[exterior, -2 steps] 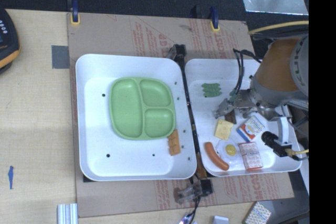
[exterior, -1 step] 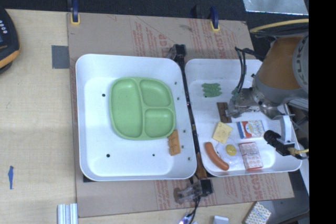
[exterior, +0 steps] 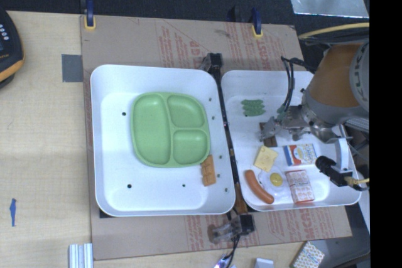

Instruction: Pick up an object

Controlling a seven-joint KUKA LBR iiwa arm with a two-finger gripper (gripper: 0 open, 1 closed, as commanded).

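While the gripper [exterior: 271,129] hangs low over the right bin [exterior: 237,81], I cannot tell its state. Just below it lies the yellow cheese slice [exterior: 265,158], the hot dog [exterior: 259,186] farther below, green broccoli [exterior: 253,108] just above.

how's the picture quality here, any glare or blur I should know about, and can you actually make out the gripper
Camera view: soft and low in detail overall; the left bin glares white along its left wall, washing out its edges; the green divided plate reads clearly; the gripper over the right bin is a dark blurred mass, so its fingers cannot be judged; print on the small packets is illegible.
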